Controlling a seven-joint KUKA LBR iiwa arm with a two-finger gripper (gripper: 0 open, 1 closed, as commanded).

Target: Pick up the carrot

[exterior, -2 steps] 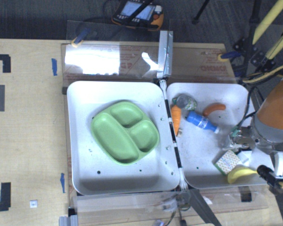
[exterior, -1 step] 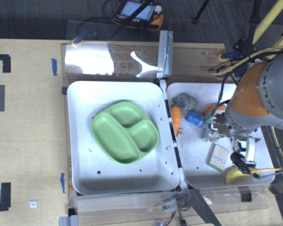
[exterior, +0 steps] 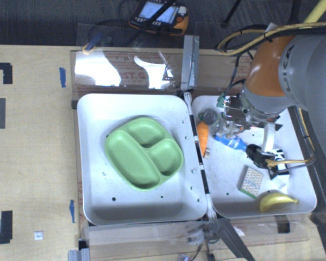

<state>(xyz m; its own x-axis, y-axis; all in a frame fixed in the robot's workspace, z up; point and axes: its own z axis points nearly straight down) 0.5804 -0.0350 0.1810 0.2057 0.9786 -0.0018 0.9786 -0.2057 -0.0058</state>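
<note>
One carrot (exterior: pixel 203 137) lies left of jaws.

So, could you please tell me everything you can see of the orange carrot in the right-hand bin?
The small orange carrot looks smooth, like a plastic toy, and tapers toward its lower end. It lies flat, lengthwise along the left wall of the right shallow white bin, close to the divider between the bins. A greyish-green piece sits at its upper end, perhaps its top. The two-finger gripper is just to its right, not around the carrot; whether they touch is unclear.
</note>
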